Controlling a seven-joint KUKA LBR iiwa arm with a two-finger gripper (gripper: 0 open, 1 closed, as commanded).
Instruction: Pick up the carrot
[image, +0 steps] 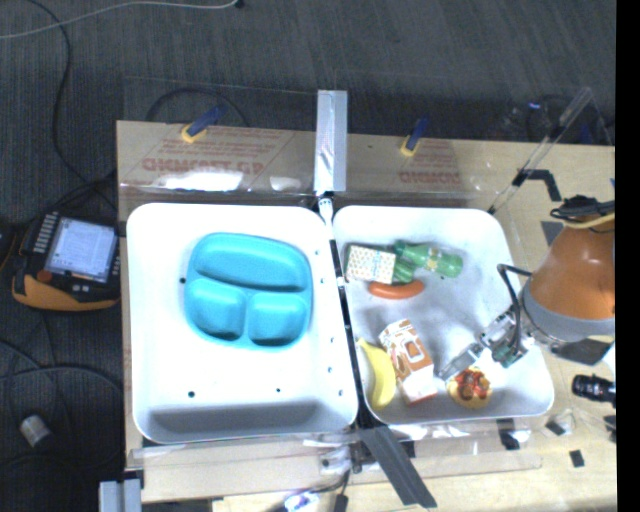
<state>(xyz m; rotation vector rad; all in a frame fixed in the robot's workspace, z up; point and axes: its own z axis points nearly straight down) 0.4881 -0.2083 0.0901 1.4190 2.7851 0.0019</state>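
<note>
Camera view: we see two white bins side by side. The left bin (150, 300) carries a blue divided tray (247, 288). The right bin (470, 225) carries the loose items. At its far side we note a patterned small box (369, 264), with a green bottle (428, 261) just right of it. The carrot (397, 290) lies just near of these two, long axis left to right, nothing gripping it. At the near side a banana (377, 373) lies beside a white and orange carton (410, 360). A red and yellow fruit piece (472, 386) sits near the right near corner. The gripper (478, 355) hangs just above that fruit piece, well apart from the carrot. We cannot tell the gripper's state.
</note>
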